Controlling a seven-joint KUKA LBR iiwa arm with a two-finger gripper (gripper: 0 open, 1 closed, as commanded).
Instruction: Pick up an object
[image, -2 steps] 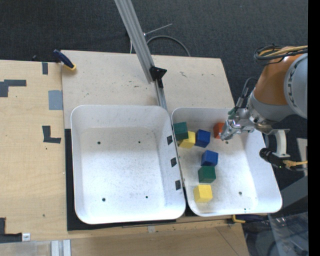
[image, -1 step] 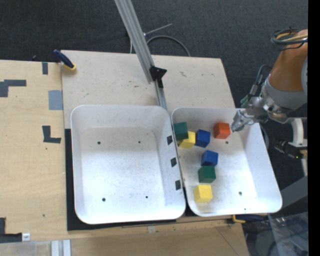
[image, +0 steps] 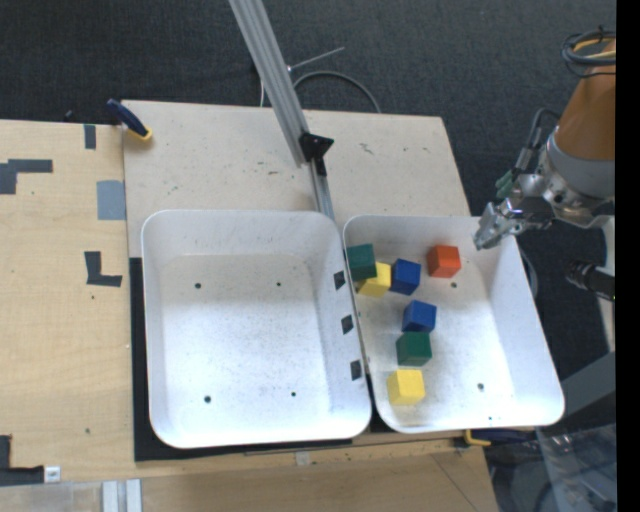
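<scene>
Blocks sit scattered in the right bin (image: 520, 330), 7 of them in all: a green block (image: 361, 261) at the upper left, a yellow block (image: 376, 282) touching it just below, a blue block (image: 405, 276) right beside those 2, and an orange block (image: 444, 261) a little apart toward the upper right. Further down lie a second blue block (image: 419, 316), a dark green block (image: 413, 348) touching it from below, and a second yellow block (image: 406, 385) nearest the front wall. The left bin (image: 180, 330) sits side by side with the right one on the tabletop (image: 220, 150). The hand (image: 492, 229) hovers at the right bin's upper right rim, apart from every block, with the orange block the nearest to it. I cannot tell whether the hand is apart or together, as it is small and blurred. The arm's orange band (image: 590, 115) shows above the wrist at the right. A slanted metal rail (image: 275, 75) crosses the tabletop toward the gap between the bins.
</scene>
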